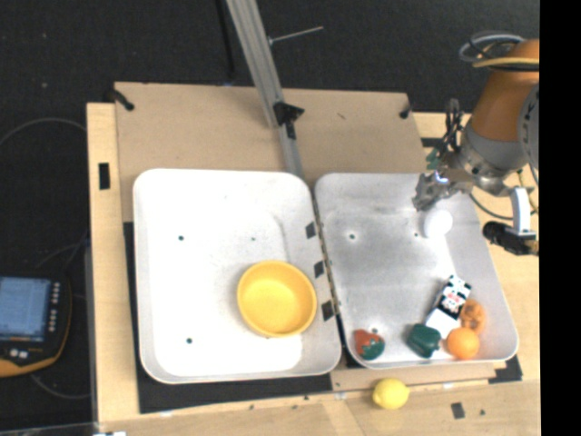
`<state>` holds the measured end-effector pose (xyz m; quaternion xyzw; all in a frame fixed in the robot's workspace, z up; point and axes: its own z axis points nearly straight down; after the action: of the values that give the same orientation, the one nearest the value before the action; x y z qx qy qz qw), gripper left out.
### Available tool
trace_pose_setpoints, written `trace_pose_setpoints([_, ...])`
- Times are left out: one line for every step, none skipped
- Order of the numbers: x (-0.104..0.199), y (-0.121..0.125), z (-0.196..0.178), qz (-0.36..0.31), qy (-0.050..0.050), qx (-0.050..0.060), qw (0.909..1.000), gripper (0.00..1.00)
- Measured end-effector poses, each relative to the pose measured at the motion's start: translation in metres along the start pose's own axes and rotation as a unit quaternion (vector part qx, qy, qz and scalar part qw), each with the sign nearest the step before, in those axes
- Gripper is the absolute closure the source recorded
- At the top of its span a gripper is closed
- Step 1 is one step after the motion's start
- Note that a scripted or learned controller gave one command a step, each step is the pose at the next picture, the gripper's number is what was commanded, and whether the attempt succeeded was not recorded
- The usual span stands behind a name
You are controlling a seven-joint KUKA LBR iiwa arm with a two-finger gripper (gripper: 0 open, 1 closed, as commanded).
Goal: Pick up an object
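Note:
My gripper [429, 192] hangs over the far right part of the right bin [381, 243], on the grey arm with its orange band. Just below it, on the bin floor or close above it, is a small white rounded object [438, 222]; I cannot tell whether the two touch. At the bin's near right corner lie a white and black box [451, 296], a brownish orange item [473, 314], an orange [463, 343], a dark green block [423, 339] and a red and green toy fruit [368, 341].
A yellow bowl [277, 298] stands in the left bin [200, 225], near its right wall. A yellow lemon [390, 393] lies on the bench outside the right bin's near edge. A slanted metal pole [263, 62] rises behind the bins. A pendant [27, 321] sits far left.

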<state>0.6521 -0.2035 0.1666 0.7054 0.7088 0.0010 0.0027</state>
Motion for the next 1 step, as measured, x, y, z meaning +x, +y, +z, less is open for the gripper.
trace_pose_setpoints([-0.0072, 0.0044, -0.0633, -0.001, 0.000, -0.002, 1.0000, 1.00])
